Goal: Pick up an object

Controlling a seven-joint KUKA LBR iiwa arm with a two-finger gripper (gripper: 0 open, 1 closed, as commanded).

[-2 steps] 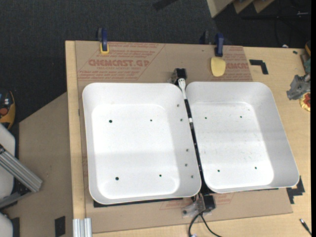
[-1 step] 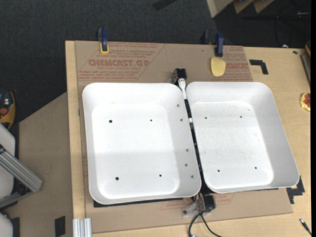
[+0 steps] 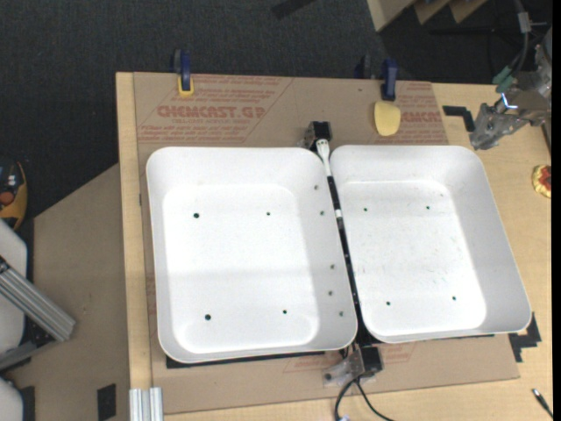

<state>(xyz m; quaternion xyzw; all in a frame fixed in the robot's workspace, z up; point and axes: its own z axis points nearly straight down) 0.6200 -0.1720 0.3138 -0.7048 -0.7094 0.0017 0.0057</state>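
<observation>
A small pale-yellow rounded object (image 3: pixel 387 117) lies on the cardboard sheet just behind the right bin's far rim, below a blue clamp. The left bin (image 3: pixel 166 235) and the right bin (image 3: pixel 491 226) sit side by side, showing bare white floors with small dark holes. My gripper (image 3: pixel 489 128) is a grey metal shape at the upper right, outside the right bin's far right corner and to the right of the yellow object. It is small and partly cut off by the frame's edge.
Two blue clamps (image 3: pixel 183 68) (image 3: pixel 389 79) pin the cardboard at the back. A black hinge bar (image 3: pixel 337 226) runs between the bins. A red-and-yellow item (image 3: pixel 543 179) lies at the right edge of the bench. Cables trail at the front (image 3: pixel 355 375).
</observation>
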